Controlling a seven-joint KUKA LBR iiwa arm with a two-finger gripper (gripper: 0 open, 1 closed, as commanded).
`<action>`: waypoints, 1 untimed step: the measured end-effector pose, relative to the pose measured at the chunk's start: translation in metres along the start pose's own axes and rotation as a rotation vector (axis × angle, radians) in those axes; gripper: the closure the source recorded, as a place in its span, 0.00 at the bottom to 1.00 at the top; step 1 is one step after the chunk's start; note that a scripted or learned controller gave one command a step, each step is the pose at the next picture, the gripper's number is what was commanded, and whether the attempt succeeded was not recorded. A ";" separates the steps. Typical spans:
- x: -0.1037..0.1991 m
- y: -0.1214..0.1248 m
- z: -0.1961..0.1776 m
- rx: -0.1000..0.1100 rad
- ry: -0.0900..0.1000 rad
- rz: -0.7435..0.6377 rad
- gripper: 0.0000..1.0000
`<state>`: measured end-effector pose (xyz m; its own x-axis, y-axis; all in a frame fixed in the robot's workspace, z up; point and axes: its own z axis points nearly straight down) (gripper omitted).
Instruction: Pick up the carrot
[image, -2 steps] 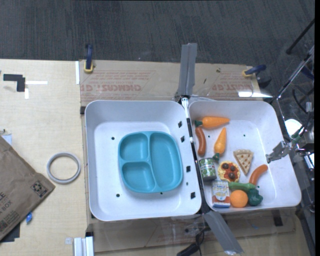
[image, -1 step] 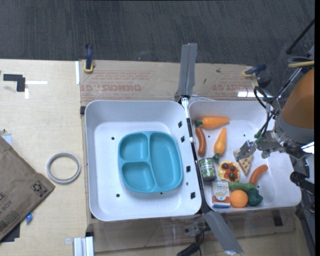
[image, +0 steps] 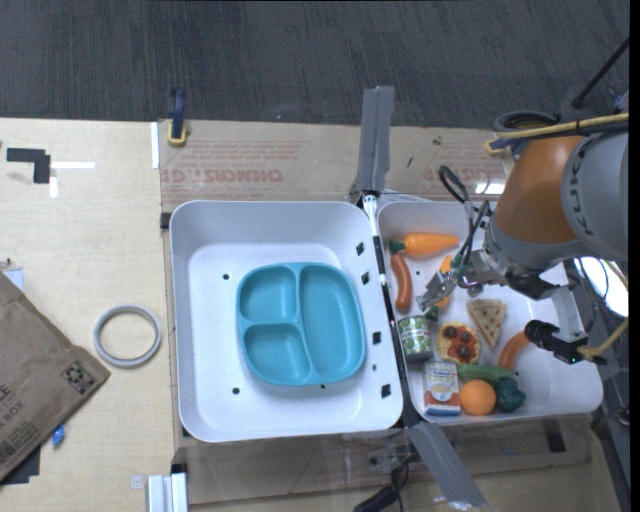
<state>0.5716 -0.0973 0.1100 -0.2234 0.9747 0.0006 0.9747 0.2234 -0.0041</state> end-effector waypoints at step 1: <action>-0.001 0.000 -0.006 0.002 0.001 0.003 1.00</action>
<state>0.5718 -0.0988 0.1165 -0.2204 0.9754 0.0015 0.9754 0.2204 -0.0064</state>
